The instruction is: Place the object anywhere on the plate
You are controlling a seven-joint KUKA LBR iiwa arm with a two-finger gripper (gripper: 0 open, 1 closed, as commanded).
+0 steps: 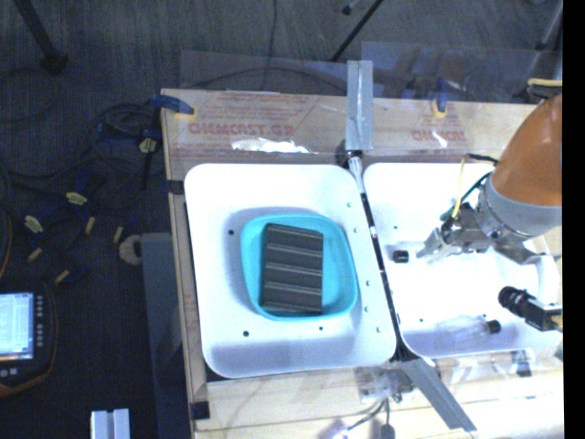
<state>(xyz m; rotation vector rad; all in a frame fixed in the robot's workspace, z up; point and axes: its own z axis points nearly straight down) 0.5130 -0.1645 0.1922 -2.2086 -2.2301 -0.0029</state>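
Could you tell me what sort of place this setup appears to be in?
Probably a robotics lab or test cell: a plywood bench bearing two white bins, loose cables and stand legs on grey carpet, and a handheld control pendant on the floor.

I count two white bins point(206, 245), one blue plate point(251, 245), one dark ridged block point(292, 268) on it, and what may be one small black piece point(400, 256).
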